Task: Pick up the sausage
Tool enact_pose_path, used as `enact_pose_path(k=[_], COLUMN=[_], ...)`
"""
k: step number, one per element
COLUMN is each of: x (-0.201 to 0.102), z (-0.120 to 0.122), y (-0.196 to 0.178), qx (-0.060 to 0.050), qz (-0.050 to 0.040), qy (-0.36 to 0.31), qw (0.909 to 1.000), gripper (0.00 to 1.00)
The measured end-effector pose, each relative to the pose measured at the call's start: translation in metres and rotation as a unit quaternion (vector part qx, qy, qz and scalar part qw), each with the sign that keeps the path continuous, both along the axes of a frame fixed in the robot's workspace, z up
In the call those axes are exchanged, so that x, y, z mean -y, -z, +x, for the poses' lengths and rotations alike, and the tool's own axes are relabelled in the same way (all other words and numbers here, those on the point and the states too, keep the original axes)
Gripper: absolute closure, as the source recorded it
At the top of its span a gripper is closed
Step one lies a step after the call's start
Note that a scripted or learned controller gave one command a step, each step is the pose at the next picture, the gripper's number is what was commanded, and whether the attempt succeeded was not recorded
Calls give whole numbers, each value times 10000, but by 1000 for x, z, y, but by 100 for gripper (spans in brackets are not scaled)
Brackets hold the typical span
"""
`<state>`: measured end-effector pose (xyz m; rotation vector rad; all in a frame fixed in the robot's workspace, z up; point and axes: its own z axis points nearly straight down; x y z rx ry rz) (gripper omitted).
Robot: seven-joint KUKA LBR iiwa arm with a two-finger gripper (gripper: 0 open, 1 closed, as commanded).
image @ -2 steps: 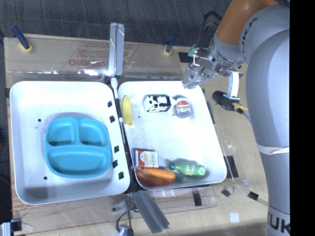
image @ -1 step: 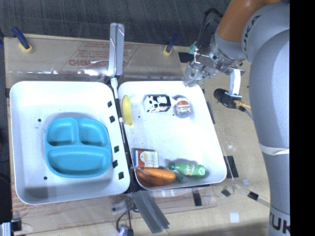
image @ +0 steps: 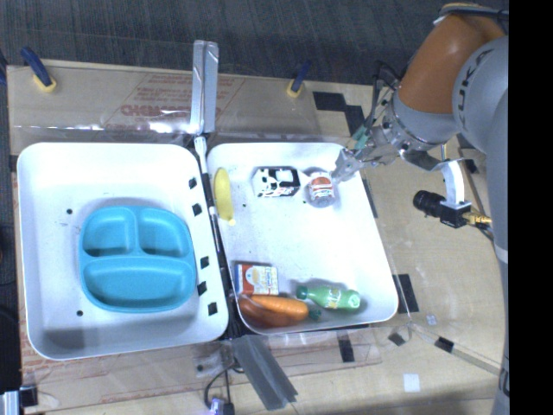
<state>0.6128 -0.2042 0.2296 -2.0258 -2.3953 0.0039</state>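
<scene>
Orange-brown sausage (image: pixel 273 309), green bottle (image: pixel 332 298), yellow banana (image: pixel 224 194). Black-and-white cow-patterned box (image: pixel 276 182), red-and-silver can (image: pixel 320 189), orange carton (image: pixel 257 278). Blue divided plate (image: pixel 136 258) in white bin (image: pixel 39 232).

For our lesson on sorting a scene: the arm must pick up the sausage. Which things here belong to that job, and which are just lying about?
Belong to the job:
sausage, front of the right bin
gripper, at that bin's back right edge

Just lying about:
green bottle
small carton
banana
black-and-white cow toy
small can
blue divided tray in the left bin
</scene>
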Motion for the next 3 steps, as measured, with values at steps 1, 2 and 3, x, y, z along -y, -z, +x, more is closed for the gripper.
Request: enact_pose_path(k=[1, 2, 3], x=[-25, -89, -124], z=[-51, 15, 26], y=[-76, -114, -167], qx=[31, 33, 39], qz=[-8, -8, -10], qy=[-2403, -2940, -3888], qw=[9707, 9558, 9213], gripper=[100, 100, 100])
